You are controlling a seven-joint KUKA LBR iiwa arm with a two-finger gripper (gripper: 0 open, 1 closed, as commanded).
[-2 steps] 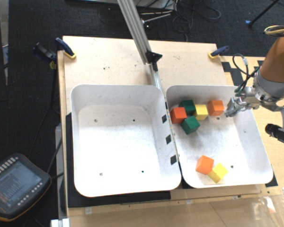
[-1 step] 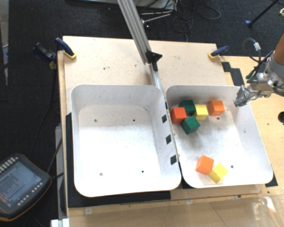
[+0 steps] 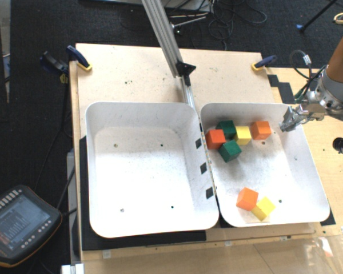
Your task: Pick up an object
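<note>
the pale wooden counter (image 3: 137,73) carries two shallow white plastic bins side by side, and a slanted silver metal pole (image 3: 160,24) crosses its far edge down to the gap between them. the left white bin (image 3: 103,119) shows a bare speckled floor. the right white bin (image 3: 300,170) holds all the small blocks. the grey robot arm with an orange band (image 3: 337,79) enters from the right edge, and its metal pincer (image 3: 290,121) sits over the far right rim of the right bin, tilted down toward the bin's floor; whether its tips are apart or together cannot be told at this size, and no block is seen between them.

in the far part of the right bin a cluster of five cubes lies close together: a dark green cube (image 3: 226,128) at the back, an orange cube (image 3: 215,137) touching it on the left, a second green cube (image 3: 230,150) just in front, a yellow cube (image 3: 243,134) to the right, and another orange cube (image 3: 261,130) beside that, nearest the pincer but apart from it. near the front of the same bin, well apart from the cluster, an orange cube (image 3: 247,199) touches a yellow cube (image 3: 263,208).

a black handheld control pendant (image 3: 17,224) lies on the dark floor at lower left.
</note>
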